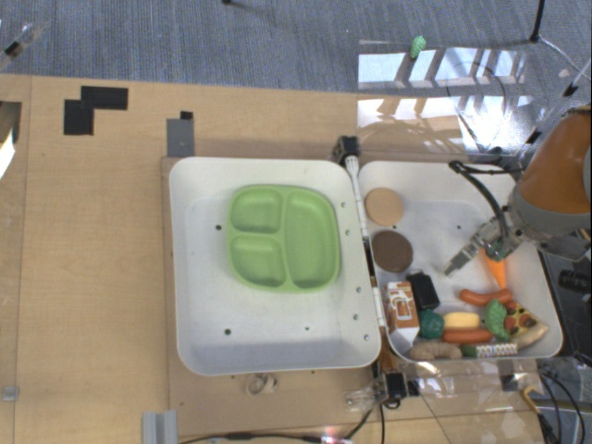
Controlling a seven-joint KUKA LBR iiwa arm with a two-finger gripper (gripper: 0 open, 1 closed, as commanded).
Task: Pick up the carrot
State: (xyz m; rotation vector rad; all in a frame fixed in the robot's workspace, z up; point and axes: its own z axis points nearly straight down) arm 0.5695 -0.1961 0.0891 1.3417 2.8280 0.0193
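The carrot [498,270] is lying in the right bin [435,206], near its right wall, with its long axis running roughly up and down the view and its tip seeming to point toward the near rim. The gripper [481,251] is hanging just above the carrot's upper end, one finger [460,261] reaching out to the left; I cannot tell how wide the jaws are standing. Just below the carrot a sausage [483,297] is lying crosswise.
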